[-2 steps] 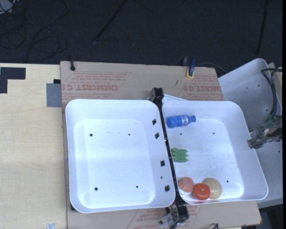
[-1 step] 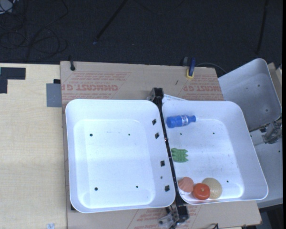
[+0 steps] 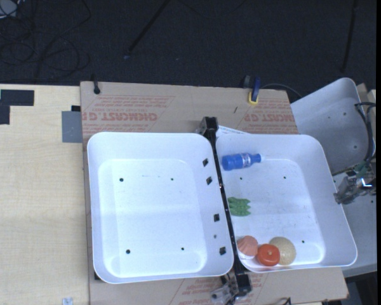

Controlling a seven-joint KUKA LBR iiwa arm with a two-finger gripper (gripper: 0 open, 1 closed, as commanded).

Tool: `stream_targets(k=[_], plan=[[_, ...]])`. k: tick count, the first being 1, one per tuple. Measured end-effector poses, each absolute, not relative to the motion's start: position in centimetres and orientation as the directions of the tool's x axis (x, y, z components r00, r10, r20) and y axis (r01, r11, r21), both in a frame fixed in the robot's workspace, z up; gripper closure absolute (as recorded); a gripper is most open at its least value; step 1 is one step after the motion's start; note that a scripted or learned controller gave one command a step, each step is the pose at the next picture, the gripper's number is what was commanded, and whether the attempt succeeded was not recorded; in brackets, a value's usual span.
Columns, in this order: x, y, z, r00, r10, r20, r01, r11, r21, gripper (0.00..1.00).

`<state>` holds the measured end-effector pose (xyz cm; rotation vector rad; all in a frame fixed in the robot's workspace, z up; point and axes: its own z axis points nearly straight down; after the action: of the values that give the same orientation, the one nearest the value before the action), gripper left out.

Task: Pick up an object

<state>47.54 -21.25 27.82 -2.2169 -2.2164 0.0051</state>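
The right bin (image 3: 317, 170) holds several small objects. A blue bottle (image 3: 240, 161) lies on its side near the back left corner. A small green item (image 3: 239, 206) rests by the left wall. At the front sit a pinkish round piece (image 3: 246, 245), a red round piece (image 3: 268, 255) and a beige round piece (image 3: 284, 249), all touching. My gripper (image 3: 350, 188) is just outside the bin's right rim, low at the view's right edge, small and dark. Nothing is seen in its hold. The grey arm (image 3: 330, 116) rises behind it.
The left bin (image 3: 101, 170) stands beside the right one, with a black divider strip (image 3: 219, 196) between them. Both rest on a cardboard sheet (image 3: 146, 110) on the wooden bench. A blue and yellow clamp (image 3: 254, 89) sits at the cardboard's back edge.
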Motion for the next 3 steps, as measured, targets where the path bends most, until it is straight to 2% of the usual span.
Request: stream_targets(k=[1, 2, 3], plan=[[47.6, -21.4, 34.9, -0.002, 1.000, -0.002, 1.000, 0.002, 0.005, 1.00], [47.6, -21.3, 32.6, 0.001, 1.000, 0.001, 1.000, -0.001, -0.004, 1.00], [47.6, -21.0, 38.1, -0.002, 1.000, -0.002, 1.000, 0.002, 0.004, 1.00]])
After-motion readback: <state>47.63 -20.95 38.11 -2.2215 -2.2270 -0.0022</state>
